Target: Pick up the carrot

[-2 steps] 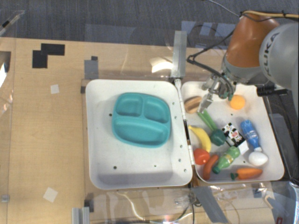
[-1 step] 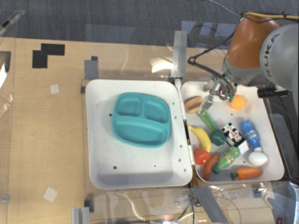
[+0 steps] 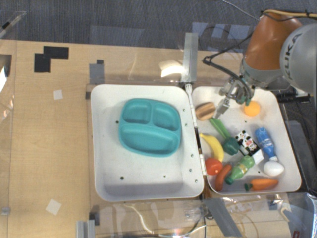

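The arm (image 3: 277, 43) runs out of the picture at the right edge, so its base is cut off, and its bulk hides the far right corner of the right bin (image 3: 287, 133). The claw (image 3: 221, 108) hangs over the far part of that bin; its fingers are too small and blurred to tell whether they are spread or pressed together, and nothing can be made out between them. Just beside the claw, toward the left bin, lies a tan bread roll (image 3: 204, 110), and an orange ball (image 3: 252, 108) sits on the claw's other side. Nearer the camera from the claw come a green vegetable (image 3: 223, 133), a banana (image 3: 213, 145), a black-and-white cube (image 3: 243, 142), a blue bottle (image 3: 265, 143) whose label cannot be read, a tomato (image 3: 213, 166), a green bottle (image 3: 240, 167) and a white egg (image 3: 273, 169). The carrot (image 3: 263, 184) lies well apart from the claw, on its side against the right bin's near rim, its green end pointing toward the left bin. The left bin (image 3: 104, 148) holds a teal divided tray (image 3: 148, 127). Both bins rest on the wooden worktop (image 3: 44, 148).
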{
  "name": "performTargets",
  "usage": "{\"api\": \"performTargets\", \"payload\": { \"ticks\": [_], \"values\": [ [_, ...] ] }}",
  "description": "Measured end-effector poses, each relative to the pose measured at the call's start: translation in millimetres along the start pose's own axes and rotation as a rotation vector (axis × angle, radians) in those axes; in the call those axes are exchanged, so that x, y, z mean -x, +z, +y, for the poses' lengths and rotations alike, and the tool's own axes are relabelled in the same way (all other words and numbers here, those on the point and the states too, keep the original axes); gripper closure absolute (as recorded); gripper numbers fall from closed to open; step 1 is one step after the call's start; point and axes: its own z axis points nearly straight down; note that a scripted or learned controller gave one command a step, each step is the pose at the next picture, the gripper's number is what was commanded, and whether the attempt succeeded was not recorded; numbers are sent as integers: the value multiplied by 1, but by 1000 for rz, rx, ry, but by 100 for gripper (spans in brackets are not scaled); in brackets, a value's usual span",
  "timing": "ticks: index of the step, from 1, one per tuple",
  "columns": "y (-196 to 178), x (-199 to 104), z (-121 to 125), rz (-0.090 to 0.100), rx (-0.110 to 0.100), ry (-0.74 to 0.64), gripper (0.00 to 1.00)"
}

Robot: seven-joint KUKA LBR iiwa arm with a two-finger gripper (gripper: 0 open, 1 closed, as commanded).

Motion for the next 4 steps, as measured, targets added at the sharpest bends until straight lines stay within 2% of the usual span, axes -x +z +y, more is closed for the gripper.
{"api": "performTargets", "payload": {
  "ticks": [1, 2, 3, 4],
  "values": [
    [30, 26, -57, 0, -2, -128, 0],
    [53, 32, -80, 4, -2, -26, 0],
    [66, 33, -88, 11, -3, 158, 0],
    [66, 30, -74, 13, -7, 376, 0]
  ]
}}
